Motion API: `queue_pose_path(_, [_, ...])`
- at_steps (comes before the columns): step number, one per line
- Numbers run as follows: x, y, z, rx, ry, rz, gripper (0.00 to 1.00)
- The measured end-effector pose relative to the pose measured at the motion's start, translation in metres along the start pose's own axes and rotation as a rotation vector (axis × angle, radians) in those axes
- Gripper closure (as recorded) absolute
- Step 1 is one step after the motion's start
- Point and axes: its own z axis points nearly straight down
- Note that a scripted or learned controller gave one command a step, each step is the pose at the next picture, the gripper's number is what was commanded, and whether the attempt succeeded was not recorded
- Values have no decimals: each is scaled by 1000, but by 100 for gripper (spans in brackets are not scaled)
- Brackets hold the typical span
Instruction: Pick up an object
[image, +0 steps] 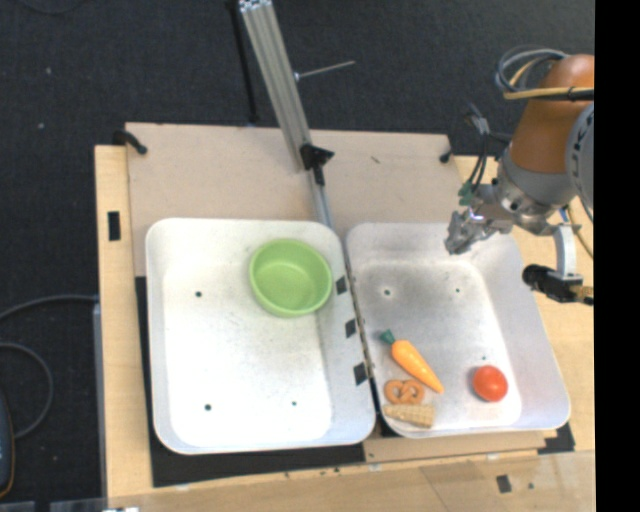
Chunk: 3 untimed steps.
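Gripper (462, 238) hung over far right corner of right bin (520, 300); finger state could not be told. Carrot (415, 364), tomato (489, 383), pretzel (404, 391) lay near edge. Green bowl (290, 277) sat in left bin (190, 340).

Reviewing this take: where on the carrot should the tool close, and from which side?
Grip the carrot across its thicker middle, coming straight down. It lies flat and diagonal in the right bin, so the fingers should straddle its narrow width, crosswise to its length.

Two white bins: the left bin (180, 330) holds one green bowl (290, 277). The right bin (440, 290) holds four items: one carrot (415, 364), one tomato (489, 383), one pretzel (403, 391), one cracker (411, 414).
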Motion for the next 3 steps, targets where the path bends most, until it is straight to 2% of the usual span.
queue_pose_path(2, [-3, -1, -100, -1, 0, -3, 100])
queue_pose_path(3, [48, -9, -85, 8, 2, -6, 100])
